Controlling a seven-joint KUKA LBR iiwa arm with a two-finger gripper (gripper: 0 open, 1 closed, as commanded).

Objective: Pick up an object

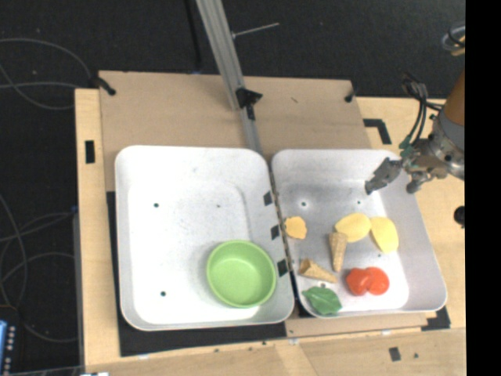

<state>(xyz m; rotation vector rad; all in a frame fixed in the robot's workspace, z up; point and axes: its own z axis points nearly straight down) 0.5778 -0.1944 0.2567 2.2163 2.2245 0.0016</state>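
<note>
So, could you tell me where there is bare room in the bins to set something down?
The left bin is bare apart from the green bowl at its near right. The right bin is free at its far half; its near half is crowded with toy food.

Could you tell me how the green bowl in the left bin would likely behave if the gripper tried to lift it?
The green bowl looks like rigid plastic, so probably stiff and light. Its round, smooth wall may slip; the thin rim seems the better hold. Sitting upright, it would likely slide rather than tip if nudged.

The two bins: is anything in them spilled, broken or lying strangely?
Nothing stands out. The green bowl sits upright in the left bin; the small food pieces, such as the red tomato, lie loose in the right bin.
</note>
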